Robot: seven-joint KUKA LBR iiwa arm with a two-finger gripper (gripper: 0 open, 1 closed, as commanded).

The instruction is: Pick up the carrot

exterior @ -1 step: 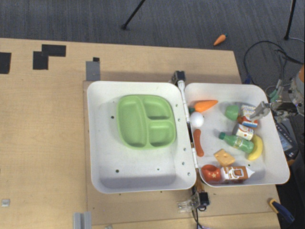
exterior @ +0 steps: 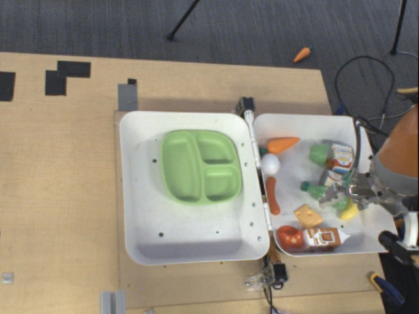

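Seen from the camera above the bench: carrot (exterior: pixel 283 144) lying in the right bin (exterior: pixel 366 246), close to its far-left corner, just beside the dividing wall shared with the left bin (exterior: pixel 141 195). Long axis roughly parallel to the far rim, thick end toward the bin's middle, tip pointing at the divider. Gripper (exterior: pixel 342 193) low over the bin's right-hand half, amid green pieces (exterior: pixel 319 154) and a yellow piece (exterior: pixel 349 210); whether open or closed, impossible to tell against the clutter. Carrot well apart from the claw, up and to the left in this view, toward the far-left corner. Between them, a small carton (exterior: pixel 340 160) near the far rim and a white ball (exterior: pixel 270 165) just beside the carrot's near side. Open floor on the carrot's far side narrow, hemmed by rim; likely approach from above, fingers closing across the short axis, divider wall a probable snag. Green divided plate (exterior: pixel 200 165) in the left bin.
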